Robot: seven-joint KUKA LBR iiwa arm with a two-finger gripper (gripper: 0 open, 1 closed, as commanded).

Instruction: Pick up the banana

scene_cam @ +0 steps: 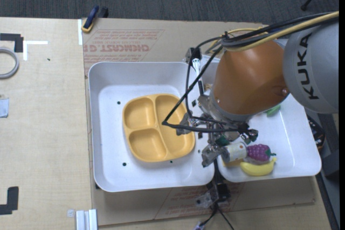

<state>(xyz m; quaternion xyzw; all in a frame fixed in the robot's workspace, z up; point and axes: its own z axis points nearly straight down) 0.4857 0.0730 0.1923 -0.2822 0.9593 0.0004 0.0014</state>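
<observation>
Here, over the bench's two shallow white bins, my grey arm with its orange band point(250, 81) reaches in from the right and covers much of the right bin point(302, 161). The left bin point(108, 169) holds a yellow divided plate point(156, 127) with three compartments, nothing lying in them. My gripper point(215, 151) hangs at the seam between the two bins, above the right bin's near-left corner; whether it is spread or closed I cannot tell, cables and linkage crowd it, and nothing shows in its grasp. The banana point(257, 168) lies in the right bin near the front wall, just to the right of my gripper and slightly nearer the camera, long axis roughly left to right, ends curving up. A bunch of purple grapes point(259, 152) rests against its upper side, a pale cylindrical object point(235, 151) lies just beside them, and a small green item point(274, 110) peeks out under my wrist. By my judgement, the reach is a short shift right.
</observation>
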